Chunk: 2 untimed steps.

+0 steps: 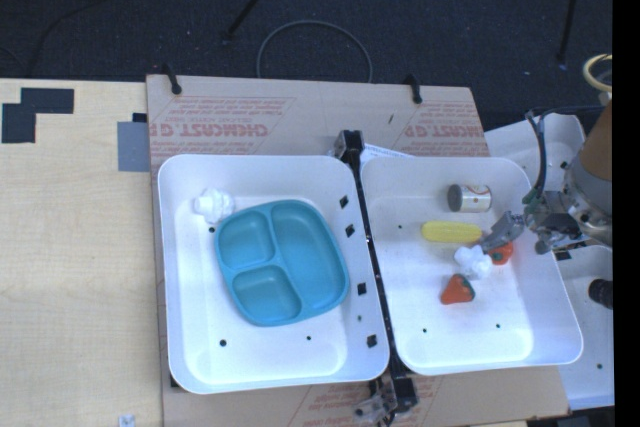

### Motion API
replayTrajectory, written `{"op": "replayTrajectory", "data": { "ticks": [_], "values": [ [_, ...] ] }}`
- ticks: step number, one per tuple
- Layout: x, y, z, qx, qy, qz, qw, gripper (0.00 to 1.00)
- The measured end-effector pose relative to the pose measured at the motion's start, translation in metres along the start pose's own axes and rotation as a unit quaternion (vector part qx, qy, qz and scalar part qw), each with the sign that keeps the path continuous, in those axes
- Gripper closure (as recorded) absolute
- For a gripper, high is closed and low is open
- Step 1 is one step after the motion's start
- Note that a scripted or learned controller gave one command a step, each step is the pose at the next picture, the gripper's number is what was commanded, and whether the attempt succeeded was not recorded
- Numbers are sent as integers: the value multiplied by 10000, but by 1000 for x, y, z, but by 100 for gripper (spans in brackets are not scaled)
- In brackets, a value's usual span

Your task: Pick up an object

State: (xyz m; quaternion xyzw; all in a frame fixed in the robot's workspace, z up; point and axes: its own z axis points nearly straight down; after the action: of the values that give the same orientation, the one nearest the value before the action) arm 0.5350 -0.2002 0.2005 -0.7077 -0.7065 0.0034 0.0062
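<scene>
1. Looking at the gripper [503, 237], I see it low in the right bin [545, 335], near that bin's right wall.
2. I cannot tell its grip state.
3. I see the yellow banana [450, 232], white object [472, 262] and strawberry [458, 290] close by.

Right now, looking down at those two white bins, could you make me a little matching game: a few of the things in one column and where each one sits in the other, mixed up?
Things
1. blue divided plate
2. yellow banana-shaped toy
3. grey can
4. strawberry toy

Places
A. right bin, nearest its far wall
B. middle of the left bin
C. right bin, nearest the camera of the four
D. right bin, just in front of the can

Pairs: 1-B, 2-D, 3-A, 4-C
</scene>
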Motion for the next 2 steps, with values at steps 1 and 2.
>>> {"op": "replayTrajectory", "data": {
  "ticks": [1, 2],
  "values": [
    [0, 3, -5, -53, -13, -8, 10000, 0],
    [-3, 0, 39, -33, -8, -6, 10000, 0]
  ]
}}
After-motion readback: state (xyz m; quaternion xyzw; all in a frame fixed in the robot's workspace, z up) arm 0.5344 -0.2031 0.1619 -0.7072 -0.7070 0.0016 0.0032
